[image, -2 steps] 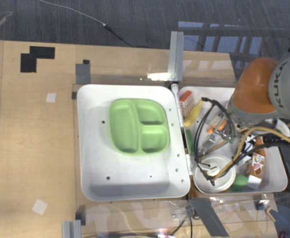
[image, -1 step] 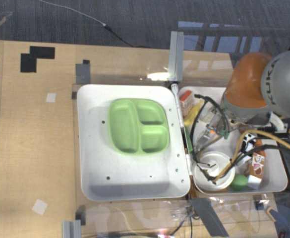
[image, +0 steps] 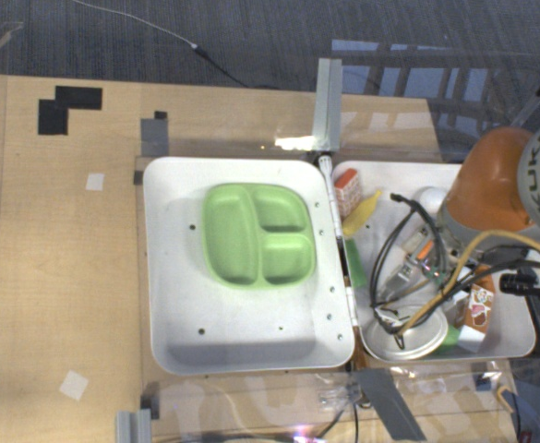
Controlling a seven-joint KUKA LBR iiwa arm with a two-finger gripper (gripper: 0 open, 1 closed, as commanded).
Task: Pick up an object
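Reaching down into the right bin, the arm and its cables hide the gripper; whether it grips anything I cannot tell. Past it, up-left, lie a yellow banana and small carton

A green sectioned plate, with one long compartment and two smaller ones, lies in the middle of the left white bin. The bin rests on a light wooden bench with black patches near its far left corner. A thin cable crosses the dark carpet beyond the bench.
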